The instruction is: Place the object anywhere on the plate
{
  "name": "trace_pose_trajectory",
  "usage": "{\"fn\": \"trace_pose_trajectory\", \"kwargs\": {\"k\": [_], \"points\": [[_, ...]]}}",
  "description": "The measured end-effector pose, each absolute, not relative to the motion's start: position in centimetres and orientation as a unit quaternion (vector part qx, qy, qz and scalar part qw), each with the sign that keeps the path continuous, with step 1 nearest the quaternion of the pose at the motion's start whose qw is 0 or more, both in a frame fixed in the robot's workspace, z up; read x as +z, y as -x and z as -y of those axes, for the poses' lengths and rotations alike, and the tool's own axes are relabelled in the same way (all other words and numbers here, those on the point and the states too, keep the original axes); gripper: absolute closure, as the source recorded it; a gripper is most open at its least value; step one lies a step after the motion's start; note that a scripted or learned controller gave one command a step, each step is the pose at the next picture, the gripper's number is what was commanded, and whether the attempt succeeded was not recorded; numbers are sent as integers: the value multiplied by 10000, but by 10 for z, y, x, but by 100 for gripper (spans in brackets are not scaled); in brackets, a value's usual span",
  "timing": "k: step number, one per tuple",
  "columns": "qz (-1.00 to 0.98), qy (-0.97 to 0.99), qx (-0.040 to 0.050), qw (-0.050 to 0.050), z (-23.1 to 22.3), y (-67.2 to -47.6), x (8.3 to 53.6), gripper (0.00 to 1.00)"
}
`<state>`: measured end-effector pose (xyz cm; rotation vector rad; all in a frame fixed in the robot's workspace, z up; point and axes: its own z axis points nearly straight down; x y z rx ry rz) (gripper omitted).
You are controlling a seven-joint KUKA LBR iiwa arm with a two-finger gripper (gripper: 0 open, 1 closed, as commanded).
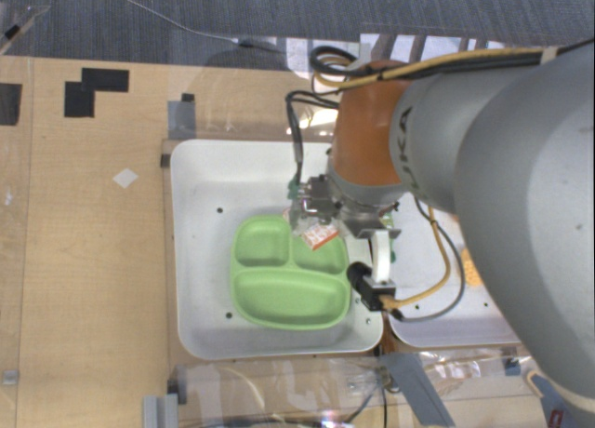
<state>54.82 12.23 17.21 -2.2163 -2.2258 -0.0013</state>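
Black block-shaped markings (93, 89) sit near the far left corner of the wooden bench (84, 259), and a small pale square tag (125, 177) lies on the bench just left of the left white bin (200, 259). In that bin a green divided plate (284, 275) rests toward the near right corner, with two small compartments on its far side and one long compartment on its near side. Over the plate's far right compartment hangs the gripper (316, 226), partly hidden by the wrist; whether it is wide or narrow cannot be told. A small red-and-white object (322, 237) shows just below it, above that compartment's far edge; whether it is gripped or lying on the plate is unclear. The grey arm (502, 166) with its orange band (372, 138) covers much of the right white bin (456, 324), and black and yellow cables (437, 268) loop beside the wrist.
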Motion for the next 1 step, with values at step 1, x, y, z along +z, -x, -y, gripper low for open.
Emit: {"fn": "trace_pose_trajectory", "kwargs": {"k": [1], "points": [[7082, 7060, -7, 1, -122, -548, 172, 0]]}}
